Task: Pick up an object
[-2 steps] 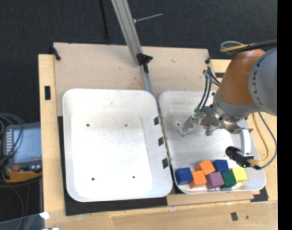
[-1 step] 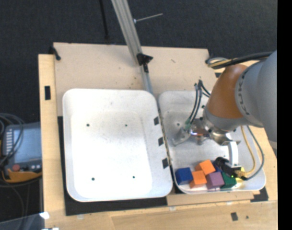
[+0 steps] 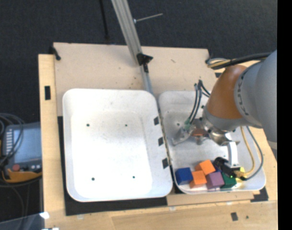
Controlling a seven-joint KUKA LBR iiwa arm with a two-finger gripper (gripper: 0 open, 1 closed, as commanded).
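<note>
The blue block [image 3: 183, 175] looks light and rigid; grip flat opposite faces. Whether the end effector [image 3: 191, 133] beyond it is open, I cannot tell.

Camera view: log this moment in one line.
gripper: over right bin, nothing seen held | blue block, orange blocks, purple block, green block: clustered at bin's near edge | pick: not yet done

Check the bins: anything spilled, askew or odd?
Nothing stands out. The blue block, orange blocks, purple block and green block all lie inside the right bin, bunched at its lower edge in the view.
</note>
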